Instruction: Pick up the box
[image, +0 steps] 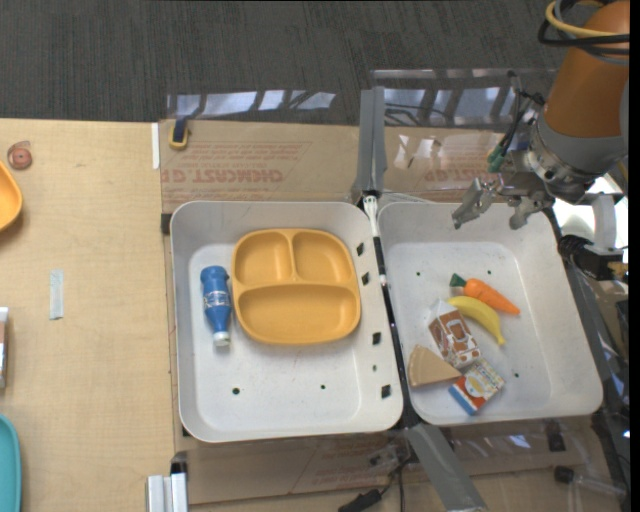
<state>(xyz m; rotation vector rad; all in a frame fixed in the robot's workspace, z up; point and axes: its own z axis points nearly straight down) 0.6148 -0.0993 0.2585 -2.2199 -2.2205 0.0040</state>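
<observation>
Table (90, 300) with two bins: left (200, 400) has one tray (296, 285), one bottle (216, 304). Right (540, 390): one box (476, 386) partly under a pouch (455, 338); hand (492, 210) spread, empty.

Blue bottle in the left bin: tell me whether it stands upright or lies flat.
Lying flat. The blue bottle shows its full length on the left bin floor, white cap toward the camera, beside the yellow divided plate.

Two white bins (195, 400) are counted, with one divided plate (296, 285), bottle (215, 304), carrot (490, 294), banana (478, 316), and box (475, 386).
</observation>
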